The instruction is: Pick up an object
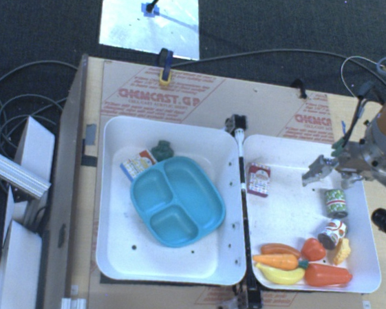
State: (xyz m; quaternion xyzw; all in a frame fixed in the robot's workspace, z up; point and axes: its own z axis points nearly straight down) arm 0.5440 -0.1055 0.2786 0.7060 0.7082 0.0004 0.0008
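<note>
While the worktop [186, 91] is carrying both bins, the right bin [290, 217] is holding a green can [336, 201] and toy food [302, 268]; the gripper [331, 170], spread wide and carrying nothing, is hovering beside the can. Judging by this, the approach is underway: descending and closing come next.

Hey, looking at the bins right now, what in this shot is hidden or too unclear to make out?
- Gripper: blurred in the camera view.
- Small box and green toy: partly covered by the blue plate.
- Red packet and can: labels too small to read.
</note>
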